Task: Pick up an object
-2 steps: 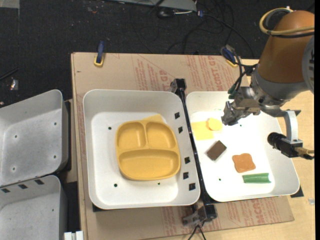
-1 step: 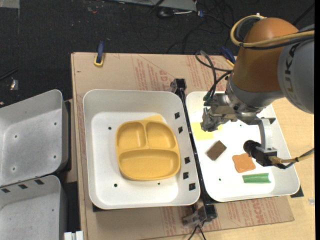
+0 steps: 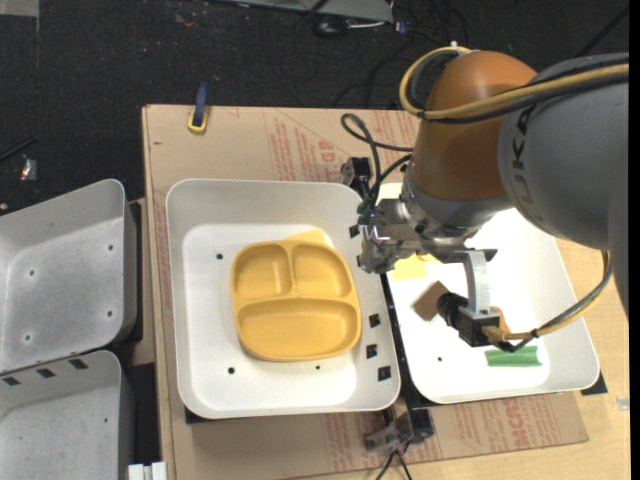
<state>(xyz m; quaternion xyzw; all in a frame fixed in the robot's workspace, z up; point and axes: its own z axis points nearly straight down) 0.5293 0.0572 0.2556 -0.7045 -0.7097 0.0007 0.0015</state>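
A yellow divided plate [image 3: 297,301] lies flat in the left bin [image 3: 190,298], just left of the gripper [image 3: 372,246]. A pale yellow scrap [image 3: 408,267], a brown piece [image 3: 430,300] and, further off, a green block [image 3: 513,357] lie to its right in the right bin [image 3: 565,268]. The arm [image 3: 470,138] bends down over the bins' shared edge, and whether the gripper is spread or closed cannot be told.

Bench [image 3: 250,138] with two white bins [image 3: 192,223]
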